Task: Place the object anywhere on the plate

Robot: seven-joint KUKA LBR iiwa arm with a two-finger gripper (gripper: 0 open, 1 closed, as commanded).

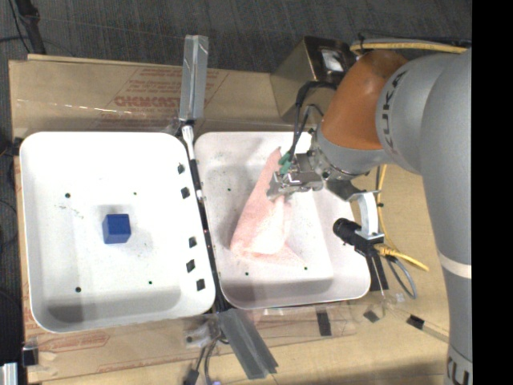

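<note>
In the camera view the blue cube [117, 228] sits alone in the left bin [48, 295], likely light, rigid and easiest to pinch across flat sides, while the gripper [290, 176] hangs over the pink plate [258, 223] in the right bin [321, 283], its grip state impossible to tell.

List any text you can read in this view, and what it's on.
"KUKA", in part, runs down the grey arm beside its orange band.
Red printing on the cardboard sheet behind the bins: too blurred to read.
A label on the small box behind the right bin: unreadable.
</note>
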